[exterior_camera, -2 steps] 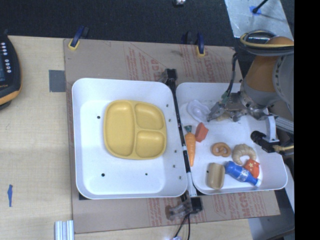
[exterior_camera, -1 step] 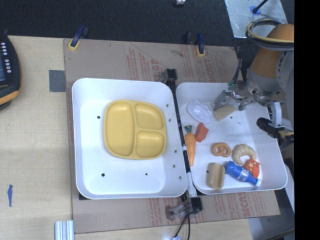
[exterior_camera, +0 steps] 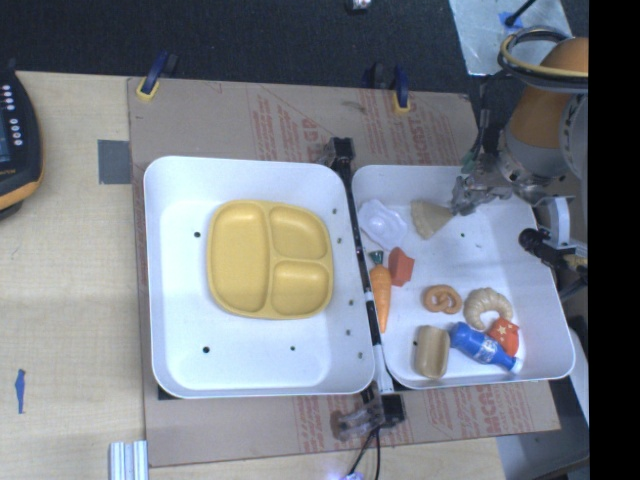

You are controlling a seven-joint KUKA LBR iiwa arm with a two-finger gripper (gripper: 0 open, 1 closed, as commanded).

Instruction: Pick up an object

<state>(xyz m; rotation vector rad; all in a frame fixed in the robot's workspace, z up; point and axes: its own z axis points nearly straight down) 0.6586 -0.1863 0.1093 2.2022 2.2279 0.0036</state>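
Left bin point(exterior_camera: 170, 268): yellow tray point(exterior_camera: 270, 258). Right bin point(exterior_camera: 545, 363): carrot point(exterior_camera: 381, 290), pretzel point(exterior_camera: 441, 299), bottle point(exterior_camera: 483, 346); gripper point(exterior_camera: 470, 196) state unclear.

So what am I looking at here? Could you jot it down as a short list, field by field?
left bin: holds a yellow divided plate
right bin: holds small toy foods
items there: carrot, red piece, pretzel, croissant, blue bottle, tan block, beige wedge, clear wrapper
arm: reaches in from the right
gripper: low over the right bin's far side, just right of the beige wedge
holding anything: cannot tell
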